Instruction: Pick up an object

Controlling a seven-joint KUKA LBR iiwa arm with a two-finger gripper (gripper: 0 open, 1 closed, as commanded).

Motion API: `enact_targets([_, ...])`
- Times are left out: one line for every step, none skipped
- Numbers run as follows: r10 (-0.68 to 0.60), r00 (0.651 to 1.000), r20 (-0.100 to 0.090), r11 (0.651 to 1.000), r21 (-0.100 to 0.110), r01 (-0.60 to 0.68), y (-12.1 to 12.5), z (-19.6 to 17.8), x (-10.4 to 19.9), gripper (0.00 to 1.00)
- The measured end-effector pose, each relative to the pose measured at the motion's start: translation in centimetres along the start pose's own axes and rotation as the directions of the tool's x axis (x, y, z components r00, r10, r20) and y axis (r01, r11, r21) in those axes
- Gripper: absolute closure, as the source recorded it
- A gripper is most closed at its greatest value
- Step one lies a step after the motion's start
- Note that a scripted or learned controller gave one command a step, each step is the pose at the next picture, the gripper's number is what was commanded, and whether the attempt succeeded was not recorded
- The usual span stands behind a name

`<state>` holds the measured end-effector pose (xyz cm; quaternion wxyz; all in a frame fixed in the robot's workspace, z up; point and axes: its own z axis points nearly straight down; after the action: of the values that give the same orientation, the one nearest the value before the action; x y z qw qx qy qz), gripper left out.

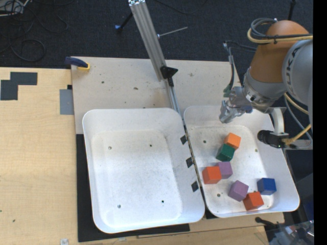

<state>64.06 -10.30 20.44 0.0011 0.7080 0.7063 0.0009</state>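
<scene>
Currently the gripper [228,112] is hanging over the top-left corner of the right bin [204,134], at the end of the grey arm [278,65] that is reaching in from 3 o'clock. Whether it is spread or pressed together cannot be told from this slant; nothing is showing in its grasp.

Nearest to it, at about 6 o'clock, the orange cube [233,140] is sitting on the bin floor, touching the green cube [225,152] just beyond. Further along the same line, the purple cube [225,168] is leaning against the red cube [211,174] at its 8 o'clock. Toward 5 o'clock, near the bin's bottom rim, a second purple [238,190], a second red [253,200] and the blue cube [266,185] are clustering together. The left bin [133,162] is lying at 9 o'clock across the divider.

By my reading, the approach is the step in hand: the tool is standing off from every cube and no grasp is being made. The next move is probably calling for a short travel toward 6 o'clock and a descent over the orange cube. Because the green one is pressing against it, the tool would need to straddle the free sides.
</scene>
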Motion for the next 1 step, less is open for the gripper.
enact_targets([-0.006, 1.0, -0.003, 1.0, 0.008, 0.006, -1.14, 0.33, 5.6, 1.0])
